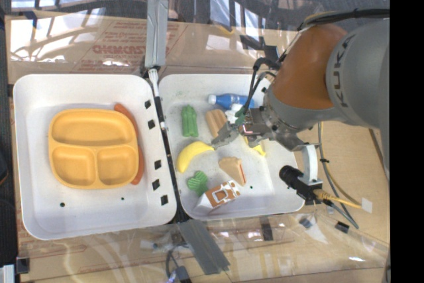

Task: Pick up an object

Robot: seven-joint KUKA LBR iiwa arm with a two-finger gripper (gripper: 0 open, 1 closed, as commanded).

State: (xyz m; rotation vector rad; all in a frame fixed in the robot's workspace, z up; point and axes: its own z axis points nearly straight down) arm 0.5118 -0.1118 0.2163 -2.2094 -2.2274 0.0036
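Note:
My gripper [236,134] hangs open over the middle of the right bin [281,199], with nothing between its fingers. Its left fingertip [218,138] sits just beside a tan bread-like piece [214,120]. Around it lie a yellow banana [193,154], a tan wedge [232,169], a green ridged block [190,120], a small green piece [197,181], an orange-and-white carton [223,195] and a blue bottle [229,101]. A small yellow piece [259,148] peeks out under the wrist, mostly hidden.
The left bin [30,209] holds a yellow divided tray [93,146] with an orange strip [137,162] along its right side. A grey divider [156,36] runs between the bins. The arm's orange band [311,73] covers the right bin's right side.

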